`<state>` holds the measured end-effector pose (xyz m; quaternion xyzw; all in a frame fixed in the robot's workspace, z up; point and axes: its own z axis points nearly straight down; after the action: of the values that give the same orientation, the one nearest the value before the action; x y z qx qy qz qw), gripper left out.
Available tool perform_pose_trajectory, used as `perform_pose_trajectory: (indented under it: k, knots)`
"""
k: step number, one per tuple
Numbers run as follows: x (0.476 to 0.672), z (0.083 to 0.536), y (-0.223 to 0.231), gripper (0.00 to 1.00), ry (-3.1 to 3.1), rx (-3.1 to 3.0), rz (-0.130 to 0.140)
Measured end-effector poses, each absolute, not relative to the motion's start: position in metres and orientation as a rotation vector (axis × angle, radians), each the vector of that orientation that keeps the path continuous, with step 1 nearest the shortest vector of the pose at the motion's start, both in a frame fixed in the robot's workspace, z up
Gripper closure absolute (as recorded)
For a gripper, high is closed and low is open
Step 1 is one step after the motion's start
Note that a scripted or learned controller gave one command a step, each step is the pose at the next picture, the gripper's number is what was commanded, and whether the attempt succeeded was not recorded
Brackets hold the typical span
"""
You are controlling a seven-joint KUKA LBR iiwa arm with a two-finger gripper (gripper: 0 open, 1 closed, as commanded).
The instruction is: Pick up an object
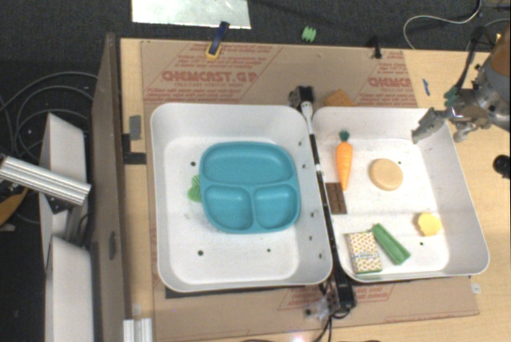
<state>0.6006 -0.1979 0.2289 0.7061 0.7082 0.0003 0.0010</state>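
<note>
The right bin (459, 196) holds an orange carrot (344, 161) with a green top, a round tan disc (386, 174), a yellow piece (429, 224), a green block (390, 244) and a small patterned box (363, 251). My gripper (443, 129) hangs over the bin's far right corner, above and to the right of the tan disc. Its two fingers stand spread apart with nothing between them.
In the left bin (231, 115) lies a blue divided plate (249, 186), with a small green thing (194, 188) poking out at its left edge. A dark brown bar (335, 198) lies by the divider between the bins. Cables lie at the back right.
</note>
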Motion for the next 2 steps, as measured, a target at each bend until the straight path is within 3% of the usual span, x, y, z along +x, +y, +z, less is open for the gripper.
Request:
perform_pose_trajectory:
  k: [1, 2]
  knots:
    - [0.589, 0.093, -0.184, 0.00, 2.226, 2.225, -0.001]
    - [0.666, 0.085, -0.160, 0.00, 2.227, 2.206, 0.008]
